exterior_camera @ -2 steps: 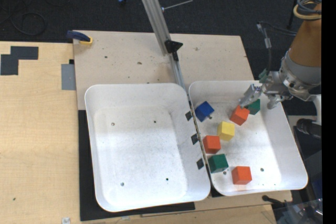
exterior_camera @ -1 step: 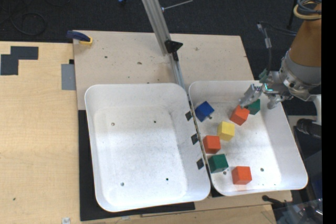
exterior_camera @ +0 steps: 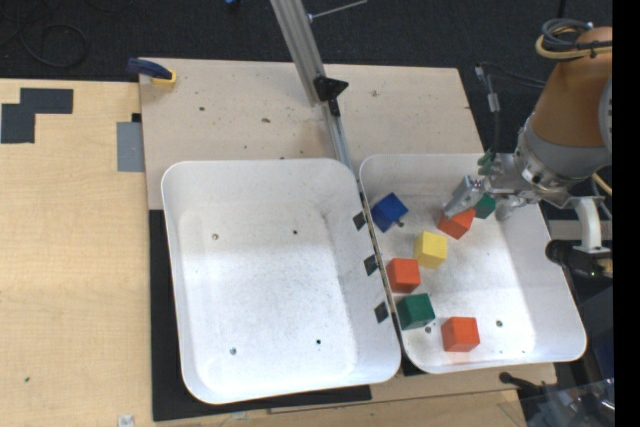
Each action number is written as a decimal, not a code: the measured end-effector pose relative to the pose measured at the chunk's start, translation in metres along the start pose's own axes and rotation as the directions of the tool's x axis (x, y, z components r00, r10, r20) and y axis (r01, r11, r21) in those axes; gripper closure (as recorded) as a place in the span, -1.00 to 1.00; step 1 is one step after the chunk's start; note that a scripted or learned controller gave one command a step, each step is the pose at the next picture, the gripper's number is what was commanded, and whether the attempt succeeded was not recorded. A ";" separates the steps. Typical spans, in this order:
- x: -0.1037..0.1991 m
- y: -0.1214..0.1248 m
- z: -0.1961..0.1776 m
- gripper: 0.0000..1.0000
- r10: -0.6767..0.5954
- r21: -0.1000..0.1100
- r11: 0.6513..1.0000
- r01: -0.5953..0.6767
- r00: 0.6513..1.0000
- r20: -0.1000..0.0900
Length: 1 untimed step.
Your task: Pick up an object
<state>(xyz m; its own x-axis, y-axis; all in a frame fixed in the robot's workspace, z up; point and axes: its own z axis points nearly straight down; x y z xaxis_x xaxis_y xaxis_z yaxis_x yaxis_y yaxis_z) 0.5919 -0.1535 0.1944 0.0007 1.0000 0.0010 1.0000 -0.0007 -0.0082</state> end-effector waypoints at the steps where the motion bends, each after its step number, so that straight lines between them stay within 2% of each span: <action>1: 0.009 -0.004 0.060 -1.00 0.002 0.002 1.000 -0.002 1.000 -0.001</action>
<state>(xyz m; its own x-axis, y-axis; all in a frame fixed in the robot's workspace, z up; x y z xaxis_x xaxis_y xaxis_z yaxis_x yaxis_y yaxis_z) 0.5874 -0.1440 0.1348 0.0027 1.0000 0.0024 0.9999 -0.0027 -0.0098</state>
